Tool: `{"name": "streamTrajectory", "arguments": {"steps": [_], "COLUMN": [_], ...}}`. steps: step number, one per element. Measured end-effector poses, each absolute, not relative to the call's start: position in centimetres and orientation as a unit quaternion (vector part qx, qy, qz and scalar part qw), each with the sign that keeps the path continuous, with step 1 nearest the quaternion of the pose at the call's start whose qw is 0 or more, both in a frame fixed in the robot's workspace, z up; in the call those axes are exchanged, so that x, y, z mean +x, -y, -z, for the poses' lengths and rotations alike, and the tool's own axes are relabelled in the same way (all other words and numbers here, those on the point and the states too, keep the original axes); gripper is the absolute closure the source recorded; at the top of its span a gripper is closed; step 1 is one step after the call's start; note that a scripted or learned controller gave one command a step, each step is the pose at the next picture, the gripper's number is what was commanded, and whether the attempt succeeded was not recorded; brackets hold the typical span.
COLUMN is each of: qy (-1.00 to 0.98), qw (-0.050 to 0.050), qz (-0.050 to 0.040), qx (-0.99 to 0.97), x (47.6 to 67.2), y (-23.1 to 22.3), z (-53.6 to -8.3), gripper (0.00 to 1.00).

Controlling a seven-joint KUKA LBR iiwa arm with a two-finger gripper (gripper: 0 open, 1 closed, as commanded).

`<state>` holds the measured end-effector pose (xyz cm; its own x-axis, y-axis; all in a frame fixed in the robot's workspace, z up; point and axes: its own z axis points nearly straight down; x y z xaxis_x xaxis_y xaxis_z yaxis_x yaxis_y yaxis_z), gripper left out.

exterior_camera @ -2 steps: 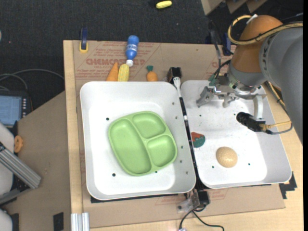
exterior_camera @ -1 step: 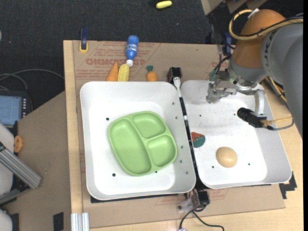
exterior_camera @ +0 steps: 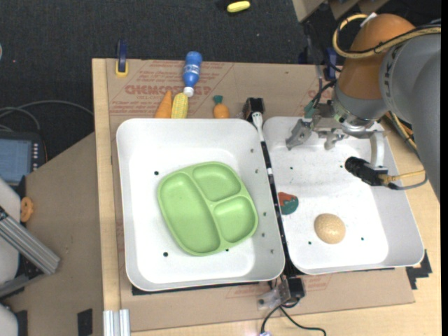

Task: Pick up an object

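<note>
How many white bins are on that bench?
2. The left bin holds a green divided plate; the right bin holds a tan bread roll, with the gripper above its far end.

The gray arm comes in from the right, with its orange band above the wrist. Its tool points down, fingers spread apart.
</note>
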<state>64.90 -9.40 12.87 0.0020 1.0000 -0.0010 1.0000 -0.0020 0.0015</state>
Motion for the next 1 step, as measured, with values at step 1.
{"name": "streamTrajectory", "arguments": {"steps": [1], "qy": [-0.707], "qw": [-0.003], "qz": [0.0021], "qx": [0.708], "x": [63.79], "y": [9.94], "z": [-8.15], "gripper": [0.00]}}
